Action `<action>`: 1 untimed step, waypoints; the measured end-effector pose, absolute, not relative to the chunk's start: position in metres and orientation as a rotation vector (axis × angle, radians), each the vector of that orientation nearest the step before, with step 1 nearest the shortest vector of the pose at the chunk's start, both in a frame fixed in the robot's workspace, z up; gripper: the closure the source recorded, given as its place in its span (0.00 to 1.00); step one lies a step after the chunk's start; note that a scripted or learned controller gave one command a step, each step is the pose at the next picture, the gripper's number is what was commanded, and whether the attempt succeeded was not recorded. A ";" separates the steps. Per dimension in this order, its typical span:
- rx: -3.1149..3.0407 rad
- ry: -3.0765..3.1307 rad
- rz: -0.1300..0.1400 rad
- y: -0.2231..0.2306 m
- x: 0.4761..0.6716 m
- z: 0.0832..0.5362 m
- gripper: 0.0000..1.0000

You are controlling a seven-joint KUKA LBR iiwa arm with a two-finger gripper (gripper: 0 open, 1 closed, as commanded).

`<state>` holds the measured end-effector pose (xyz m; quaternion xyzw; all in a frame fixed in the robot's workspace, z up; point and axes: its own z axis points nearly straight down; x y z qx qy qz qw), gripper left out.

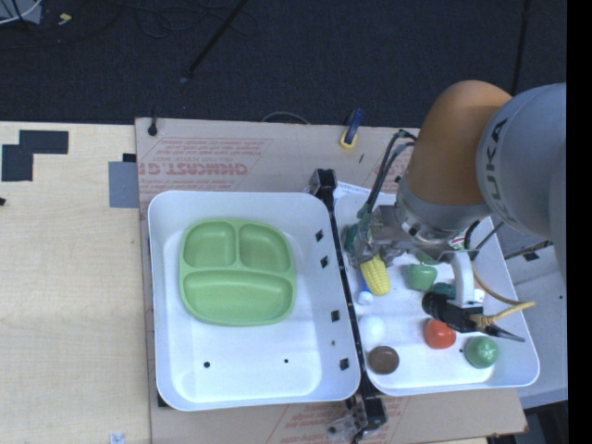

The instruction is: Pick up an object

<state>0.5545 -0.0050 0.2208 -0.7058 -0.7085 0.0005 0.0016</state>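
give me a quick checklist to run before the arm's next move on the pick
1. Gripper over the right bin: ok, it sits at that bin's left side.
2. A target under it: ok, the toy corn lies just below the gripper.
3. Something held between the fingers: cannot tell, the wrist hides them.
4. Room around the corn: not ok, it lies close to the bin's left wall, with a small white piece at its lower end.
5. Other objects out of the way: ok, the red ball, green ball and brown disc lie lower in the bin.
6. Left bin undisturbed: ok, the green divided plate lies flat in it.
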 end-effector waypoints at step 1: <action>-2.214 -2.226 -0.002 0.046 0.577 0.234 1.00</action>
